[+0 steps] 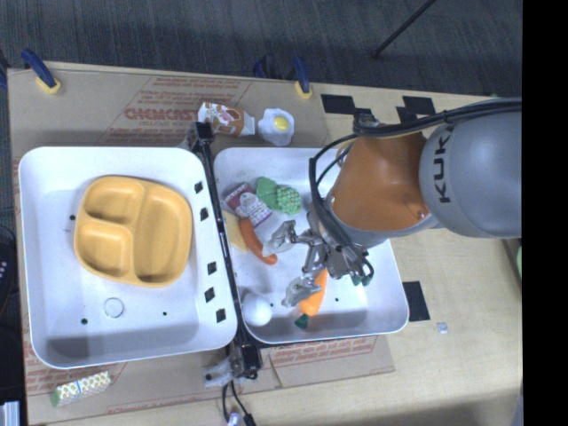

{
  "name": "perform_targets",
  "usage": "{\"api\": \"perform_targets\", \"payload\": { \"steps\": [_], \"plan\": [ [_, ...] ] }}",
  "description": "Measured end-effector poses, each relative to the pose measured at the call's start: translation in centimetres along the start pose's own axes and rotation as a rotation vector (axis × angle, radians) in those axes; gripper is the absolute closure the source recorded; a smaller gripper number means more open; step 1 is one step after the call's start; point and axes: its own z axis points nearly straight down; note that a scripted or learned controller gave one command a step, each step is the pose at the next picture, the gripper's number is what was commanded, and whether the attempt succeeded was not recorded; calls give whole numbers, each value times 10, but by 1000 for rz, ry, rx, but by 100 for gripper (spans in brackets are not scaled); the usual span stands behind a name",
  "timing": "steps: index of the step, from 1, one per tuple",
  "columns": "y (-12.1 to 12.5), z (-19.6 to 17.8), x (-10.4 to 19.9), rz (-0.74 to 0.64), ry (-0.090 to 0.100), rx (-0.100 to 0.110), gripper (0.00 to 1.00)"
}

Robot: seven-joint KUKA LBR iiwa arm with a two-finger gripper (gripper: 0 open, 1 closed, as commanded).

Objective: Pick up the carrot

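Note:
The carrot (313, 302) is orange with a small green end and lies tilted near the front wall of the right bin (382, 278). My gripper (293, 263) hangs low over that bin, just left of the carrot, with its fingers spread apart. The lower fingertip (300, 289) sits against the carrot's upper left side, and the upper fingertip (283, 234) is near a red-orange pepper-like piece (257, 242). Nothing is clamped between the fingers. The orange wrist band hides the bin floor to the right.
In the right bin are a green leafy toy (280, 195), a red and white packet (248, 204) and a white ball (257, 309). The left bin (35, 238) holds a yellow divided plate (133, 229). A fried-egg toy (277, 125) lies behind the bins.

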Motion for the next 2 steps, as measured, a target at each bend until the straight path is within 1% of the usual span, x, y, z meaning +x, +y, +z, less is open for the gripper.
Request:
{"api": "perform_targets", "payload": {
  "steps": [1,2],
  "plan": [
    [14,34,-1,-280,2,-2,0],
    [-11,34,31,-104,1,-1,0]
  ]
}}
